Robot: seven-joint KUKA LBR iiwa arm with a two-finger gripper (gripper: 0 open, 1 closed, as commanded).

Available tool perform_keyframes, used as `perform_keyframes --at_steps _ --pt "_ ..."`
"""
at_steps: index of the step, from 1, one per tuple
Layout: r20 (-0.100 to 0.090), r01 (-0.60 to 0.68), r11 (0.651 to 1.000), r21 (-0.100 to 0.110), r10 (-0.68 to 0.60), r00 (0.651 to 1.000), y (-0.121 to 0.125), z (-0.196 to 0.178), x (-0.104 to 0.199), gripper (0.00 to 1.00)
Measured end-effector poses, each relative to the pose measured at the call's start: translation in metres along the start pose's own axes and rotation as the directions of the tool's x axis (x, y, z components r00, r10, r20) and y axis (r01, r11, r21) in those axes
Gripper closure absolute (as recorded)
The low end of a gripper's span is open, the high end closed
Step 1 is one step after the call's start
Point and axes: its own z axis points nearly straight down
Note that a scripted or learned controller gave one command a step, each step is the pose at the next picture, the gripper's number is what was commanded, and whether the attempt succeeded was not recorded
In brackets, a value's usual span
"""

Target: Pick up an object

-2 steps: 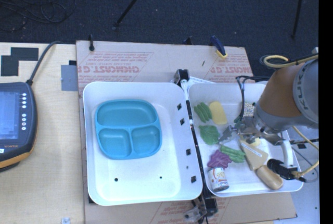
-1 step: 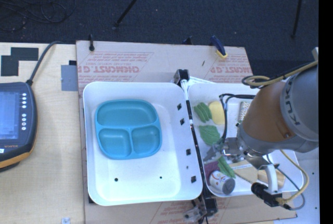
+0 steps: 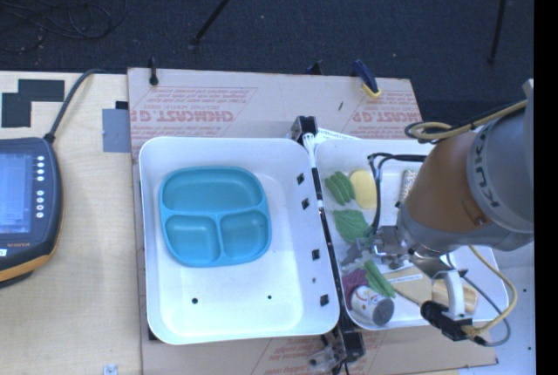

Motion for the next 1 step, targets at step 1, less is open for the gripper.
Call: perform_keyframes --at_steps 1 --pt "0.0 0.001 1.0 -0.003 -0.001 1.0 -0.0005 -0.0003 -0.0167 0.0"
